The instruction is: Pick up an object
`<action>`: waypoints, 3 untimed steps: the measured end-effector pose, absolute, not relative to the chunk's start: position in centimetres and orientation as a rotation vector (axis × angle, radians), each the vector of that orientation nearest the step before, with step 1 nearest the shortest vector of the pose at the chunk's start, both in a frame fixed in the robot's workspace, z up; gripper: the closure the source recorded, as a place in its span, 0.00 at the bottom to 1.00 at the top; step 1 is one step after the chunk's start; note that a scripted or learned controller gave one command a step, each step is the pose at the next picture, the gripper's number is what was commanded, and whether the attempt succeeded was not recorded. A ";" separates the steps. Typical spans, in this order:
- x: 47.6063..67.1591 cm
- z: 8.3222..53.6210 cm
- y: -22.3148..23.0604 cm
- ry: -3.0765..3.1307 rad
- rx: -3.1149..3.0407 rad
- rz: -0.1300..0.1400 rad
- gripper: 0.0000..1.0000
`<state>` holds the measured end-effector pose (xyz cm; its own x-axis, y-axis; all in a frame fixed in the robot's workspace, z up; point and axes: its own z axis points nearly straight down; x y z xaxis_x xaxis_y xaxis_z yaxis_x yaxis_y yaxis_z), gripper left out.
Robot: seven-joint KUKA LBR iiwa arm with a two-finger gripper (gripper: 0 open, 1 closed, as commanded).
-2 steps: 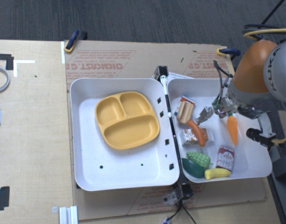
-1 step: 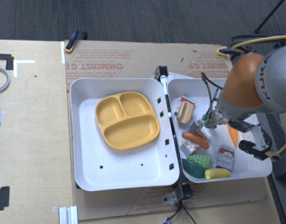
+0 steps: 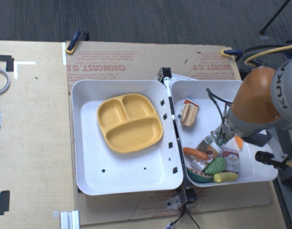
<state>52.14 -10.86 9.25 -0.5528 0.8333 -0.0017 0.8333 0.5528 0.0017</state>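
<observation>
The arm's orange band [image 3: 255,97] hangs over the right bin [image 3: 203,87], and my gripper [image 3: 215,138] is low inside it, just above a pile of small toys. Right under it lie an orange carrot-like piece [image 3: 195,153], a green bumpy toy [image 3: 215,166], a yellow banana-shaped piece [image 3: 225,177] and a small white and red carton [image 3: 231,159]. A tan cylinder with a white and red end [image 3: 189,113] lies apart, further back in the same bin. The wrist hides the fingertips, and nothing shows between them.
The left bin [image 3: 88,142] holds a yellow divided plate [image 3: 130,122]. A clip joins the two bins at the back [image 3: 164,74]. Cables trail off the right bin's far right corner [image 3: 260,54]. Cardboard lies under both bins.
</observation>
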 end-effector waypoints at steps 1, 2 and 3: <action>52.3 10.2 -10.9 2.762 1.488 0.003 1.00; 55.0 30.7 -10.7 2.969 1.014 0.000 1.00; 55.1 31.7 -10.8 2.964 1.016 0.000 1.00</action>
